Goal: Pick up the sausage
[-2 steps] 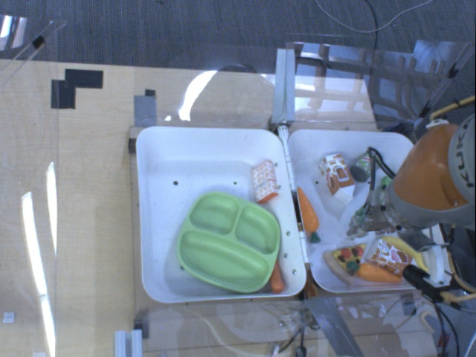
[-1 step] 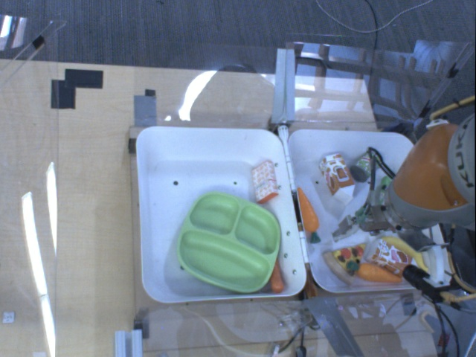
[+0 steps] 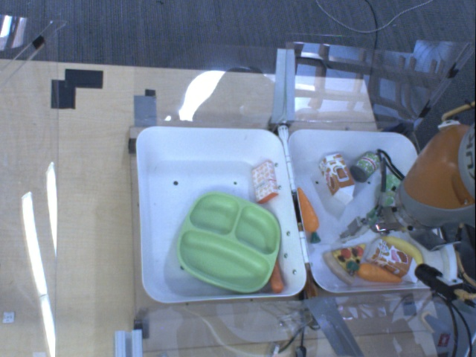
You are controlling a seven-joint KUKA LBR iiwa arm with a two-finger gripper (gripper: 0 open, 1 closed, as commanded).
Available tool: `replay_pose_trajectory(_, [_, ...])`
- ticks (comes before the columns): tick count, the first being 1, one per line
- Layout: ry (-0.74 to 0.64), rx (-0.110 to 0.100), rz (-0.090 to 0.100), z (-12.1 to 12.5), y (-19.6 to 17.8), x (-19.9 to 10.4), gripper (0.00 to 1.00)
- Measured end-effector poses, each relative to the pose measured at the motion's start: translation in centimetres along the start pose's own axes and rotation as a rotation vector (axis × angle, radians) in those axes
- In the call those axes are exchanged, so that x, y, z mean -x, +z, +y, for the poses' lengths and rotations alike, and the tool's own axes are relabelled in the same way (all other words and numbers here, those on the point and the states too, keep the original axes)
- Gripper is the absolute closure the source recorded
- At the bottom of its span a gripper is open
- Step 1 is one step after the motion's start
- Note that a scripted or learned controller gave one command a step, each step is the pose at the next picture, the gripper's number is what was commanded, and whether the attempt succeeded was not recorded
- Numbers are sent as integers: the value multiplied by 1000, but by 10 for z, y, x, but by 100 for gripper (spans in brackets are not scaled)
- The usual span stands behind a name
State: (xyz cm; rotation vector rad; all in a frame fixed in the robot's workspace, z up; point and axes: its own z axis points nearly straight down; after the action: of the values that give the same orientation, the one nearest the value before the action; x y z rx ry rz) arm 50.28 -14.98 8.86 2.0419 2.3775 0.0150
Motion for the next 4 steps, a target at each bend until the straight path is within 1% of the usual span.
replay_pose_trajectory(1, [-1, 7, -3, 3, -10, 2, 100])
replay_pose_trajectory(2, [-1, 7, -3, 3, -10, 2, 0])
replay_pose_trajectory(3, [-29, 6, -10, -8, 0, -13, 0])
replay_pose_trajectory(4, [-30, 10, -8, -4, -10, -13, 100])
